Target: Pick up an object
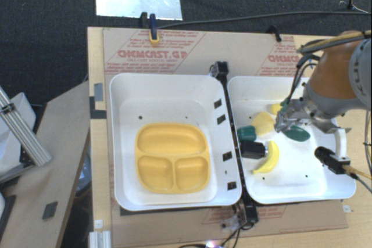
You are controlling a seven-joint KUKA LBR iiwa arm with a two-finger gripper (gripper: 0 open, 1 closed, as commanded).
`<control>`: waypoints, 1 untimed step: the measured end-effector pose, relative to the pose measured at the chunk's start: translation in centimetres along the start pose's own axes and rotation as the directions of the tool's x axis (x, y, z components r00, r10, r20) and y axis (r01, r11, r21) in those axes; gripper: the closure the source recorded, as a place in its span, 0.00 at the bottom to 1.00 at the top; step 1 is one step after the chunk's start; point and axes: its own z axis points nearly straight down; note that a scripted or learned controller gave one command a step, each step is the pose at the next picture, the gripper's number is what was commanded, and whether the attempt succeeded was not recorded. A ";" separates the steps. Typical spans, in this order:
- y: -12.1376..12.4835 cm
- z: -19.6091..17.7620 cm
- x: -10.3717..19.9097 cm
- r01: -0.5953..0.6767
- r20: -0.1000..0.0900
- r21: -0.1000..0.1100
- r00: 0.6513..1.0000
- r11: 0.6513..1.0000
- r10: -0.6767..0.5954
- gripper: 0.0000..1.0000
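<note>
The right bin [325, 183] holds several objects. A pale yellow lemon-like piece [263, 122] lies left of centre, with a small yellow bit [275, 108] behind it. A green object [246, 133] and a black block [253, 150] sit by the bin's left wall. A banana [267, 158] lies in front of them. A dark teal oval object [299, 135] rests near the middle. My gripper [284, 121] hangs low over the bin, between the lemon-like piece and the teal object, very close to both. I see nothing clearly held in it.
The left bin [125, 125] contains a yellow compartment tray [172, 157]. The grey and orange arm [337, 75] covers the right bin's back right. A black part on a white strap [329, 160] hangs at the right. Black clips [224, 119] line the divider between the bins.
</note>
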 end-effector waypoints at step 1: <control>1.1 -5.4 -0.5 0.005 0.000 -0.002 1.000 1.000 -0.005 1.00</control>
